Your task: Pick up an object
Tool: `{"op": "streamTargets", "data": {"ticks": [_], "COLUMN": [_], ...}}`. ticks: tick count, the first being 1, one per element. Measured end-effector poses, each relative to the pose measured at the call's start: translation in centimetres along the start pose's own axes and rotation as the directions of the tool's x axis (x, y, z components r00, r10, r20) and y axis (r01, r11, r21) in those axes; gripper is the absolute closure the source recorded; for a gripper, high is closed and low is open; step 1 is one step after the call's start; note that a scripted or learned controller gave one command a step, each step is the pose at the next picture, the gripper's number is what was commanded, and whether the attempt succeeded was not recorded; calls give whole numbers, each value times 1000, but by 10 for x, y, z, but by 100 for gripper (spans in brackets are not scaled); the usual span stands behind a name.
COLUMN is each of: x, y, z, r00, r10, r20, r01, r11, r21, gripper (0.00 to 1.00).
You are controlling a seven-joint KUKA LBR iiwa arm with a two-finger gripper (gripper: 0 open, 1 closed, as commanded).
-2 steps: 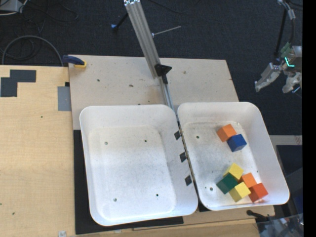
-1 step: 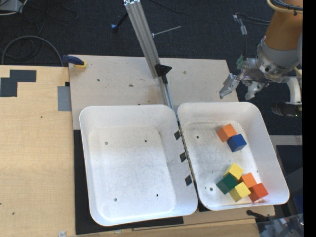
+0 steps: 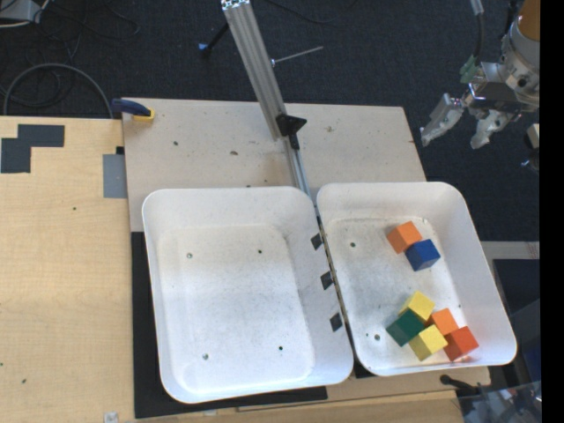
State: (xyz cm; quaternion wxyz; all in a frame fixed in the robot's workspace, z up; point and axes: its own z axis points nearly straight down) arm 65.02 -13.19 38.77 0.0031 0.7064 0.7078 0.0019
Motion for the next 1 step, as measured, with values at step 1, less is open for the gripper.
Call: {"op": "streamTargets", "data": {"ticks": [1], "x": [138], "y": [-2], "z": [-9], "r00": [1000], "r10": [-6], "r20": [-4], "r01": [6], "r11": [1000], "r21": [8], "gripper": [0]}}
